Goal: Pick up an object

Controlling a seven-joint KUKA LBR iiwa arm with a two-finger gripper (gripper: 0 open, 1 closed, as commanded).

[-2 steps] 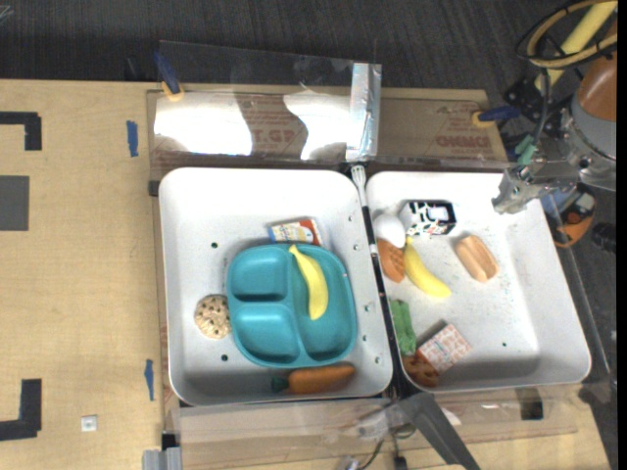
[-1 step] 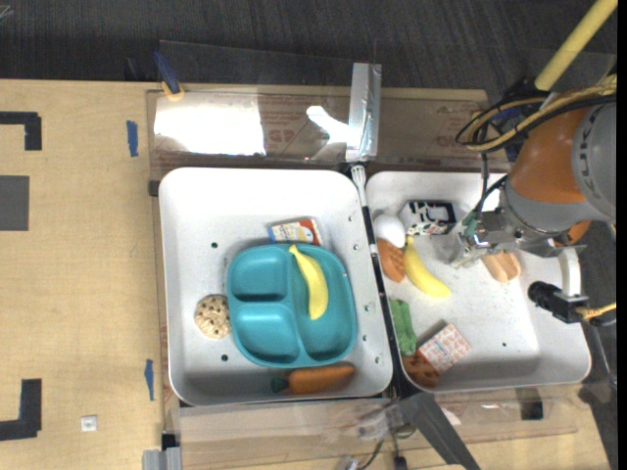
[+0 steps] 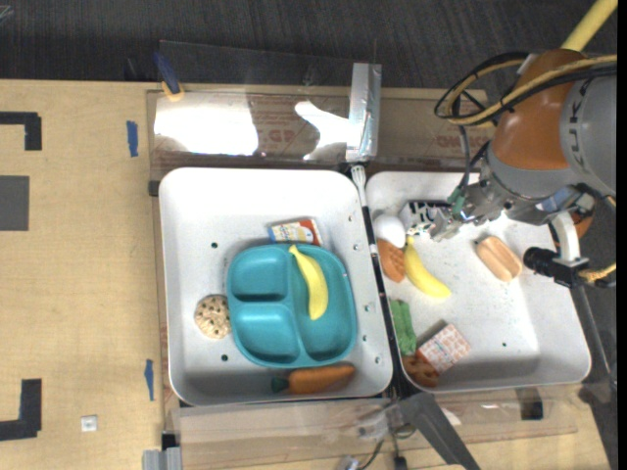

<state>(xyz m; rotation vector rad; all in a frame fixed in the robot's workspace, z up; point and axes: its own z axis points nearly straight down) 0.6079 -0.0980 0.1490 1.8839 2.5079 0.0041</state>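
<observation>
Objects for picking were spread over two bins. A banana [image 3: 425,271], a white egg [image 3: 391,230], a hot dog [image 3: 497,258], a green item [image 3: 403,326] and a small packet [image 3: 447,345] were seen in the right bin [image 3: 549,346]. The gripper [image 3: 443,225] was positioned low over that bin's far left part, just beside the egg; its opening could not be judged. A teal tray [image 3: 284,311] holding a second banana [image 3: 312,280] was seen in the left bin [image 3: 196,213].
</observation>
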